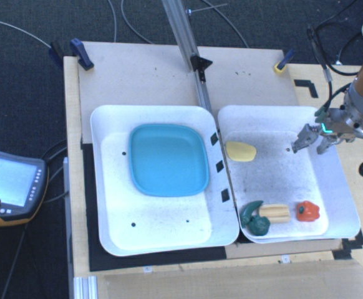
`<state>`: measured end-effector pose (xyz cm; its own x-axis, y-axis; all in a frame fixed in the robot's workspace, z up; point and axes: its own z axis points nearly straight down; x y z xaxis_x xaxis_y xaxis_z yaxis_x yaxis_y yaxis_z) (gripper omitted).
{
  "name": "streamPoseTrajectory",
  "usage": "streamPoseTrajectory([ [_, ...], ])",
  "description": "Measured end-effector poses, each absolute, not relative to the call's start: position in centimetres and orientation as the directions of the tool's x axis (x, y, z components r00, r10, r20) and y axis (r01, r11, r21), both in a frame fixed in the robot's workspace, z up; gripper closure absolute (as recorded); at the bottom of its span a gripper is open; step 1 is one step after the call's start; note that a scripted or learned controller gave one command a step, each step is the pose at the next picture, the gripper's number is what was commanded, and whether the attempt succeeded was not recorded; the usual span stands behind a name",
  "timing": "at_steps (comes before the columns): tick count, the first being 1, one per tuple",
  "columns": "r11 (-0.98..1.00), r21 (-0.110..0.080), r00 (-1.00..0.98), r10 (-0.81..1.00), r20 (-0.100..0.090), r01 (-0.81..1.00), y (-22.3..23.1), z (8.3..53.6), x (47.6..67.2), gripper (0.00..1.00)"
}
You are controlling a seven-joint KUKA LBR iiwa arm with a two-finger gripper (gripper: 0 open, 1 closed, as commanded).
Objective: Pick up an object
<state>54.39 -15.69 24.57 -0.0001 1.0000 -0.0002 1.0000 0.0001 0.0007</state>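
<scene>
— Four things lie in the right bin, and we have lifted none of them yet. The yellow piece sits by the bin's left wall; the green toy, wooden block and red toy line its near edge.

— Where is our gripper?

— Over the bin's far right corner, above bare floor, well apart from all four. Nothing sits between its fingers; they look spread, so we judge it released.

— And the left bin?

— It carries a blue plate in its middle.

— So what remains?

— Nearly all of it, we think: choose a thing, move over it, descend, close and lift. The yellow piece stands alone, so we would judge it easiest.
</scene>
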Motion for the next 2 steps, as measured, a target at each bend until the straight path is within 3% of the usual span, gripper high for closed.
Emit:
streamPoseTrajectory([
  [1, 0.000, 0.001, 0.000, 1.000, 0.000, 1.000, -15.7, 24.6, 54.4, 0.00],
  [2, 0.001, -0.004, -0.001, 1.000, 0.001, 1.000, -15.2, 19.5, 53.4, 0.00],
])
